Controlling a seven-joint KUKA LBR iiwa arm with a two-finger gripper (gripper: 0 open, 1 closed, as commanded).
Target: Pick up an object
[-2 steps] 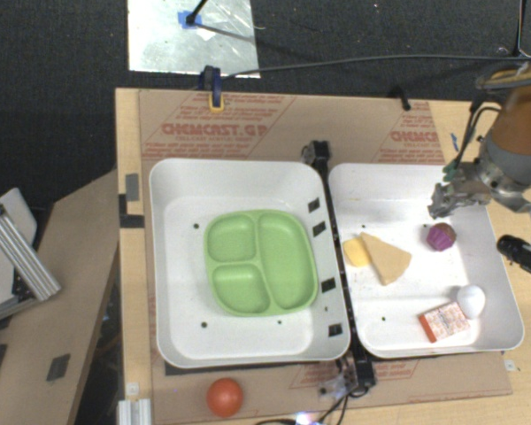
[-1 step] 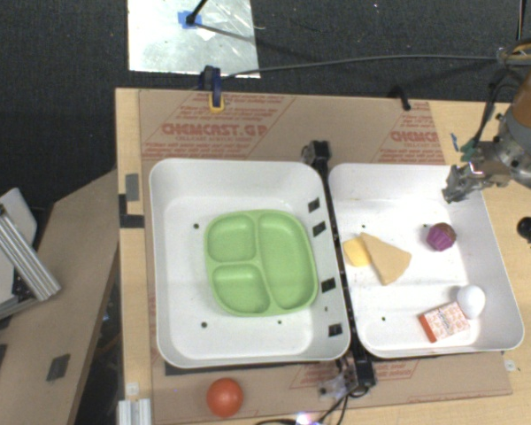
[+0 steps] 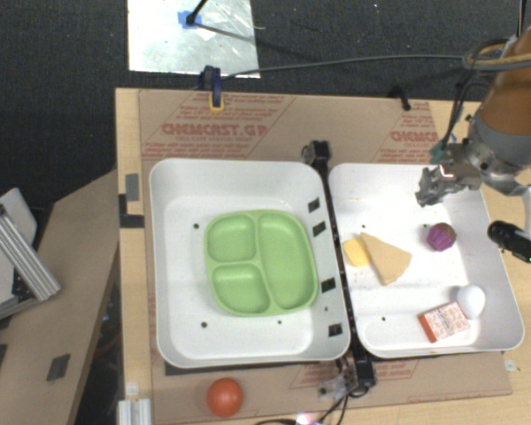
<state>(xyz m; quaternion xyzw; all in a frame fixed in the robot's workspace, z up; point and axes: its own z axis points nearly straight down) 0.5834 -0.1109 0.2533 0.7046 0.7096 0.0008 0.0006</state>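
**My gripper over the right bin, nothing between its fingers that I can see**

I reach in from three o'clock, and my gripper hangs over the upper part of the right bin, toward its one o'clock corner. From this slanted view I cannot tell whether my fingers are spread or pressed together; they are small and dark against the white floor. I see no object between them.

The things I could pick lie in that same bin. The purple ball sits just below my gripper, at about six o'clock from it, apart from the fingers. At the bin's centre lies a tan cheese wedge, and touching its nine o'clock side is a small yellow piece. Toward the bin's five o'clock corner rests a white egg, with a small red-and-white carton just beside it at about eight o'clock.

The left bin holds a green divided tray with three compartments, sitting near its middle. A black clip strip runs between the two bins.

Outside the bins, at the bench's six o'clock edge, an orange ball rests on the cardboard sheet. At twelve o'clock a blue clamp grips that sheet's far edge.
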